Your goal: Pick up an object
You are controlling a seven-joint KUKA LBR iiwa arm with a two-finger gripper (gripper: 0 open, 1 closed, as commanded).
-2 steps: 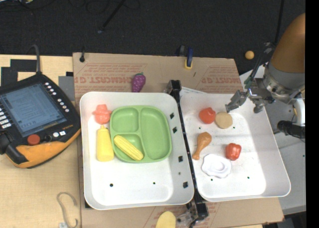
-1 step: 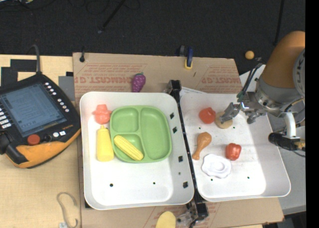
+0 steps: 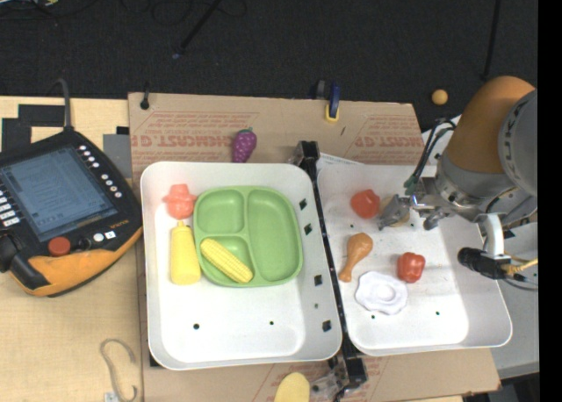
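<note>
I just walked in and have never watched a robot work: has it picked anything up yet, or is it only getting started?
Nothing looks picked up yet. The tomato, chicken drumstick, red pepper and fried egg all lie on the floor of the right bin. In hand: the gripper sits low beside the tomato, apparently lining up on it. Closing on something and lifting it remain.

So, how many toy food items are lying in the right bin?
4: a red tomato near the top, close to the gripper; a chicken drumstick in the middle; a red pepper right of it; a fried egg below. The arm may hide more.
</note>
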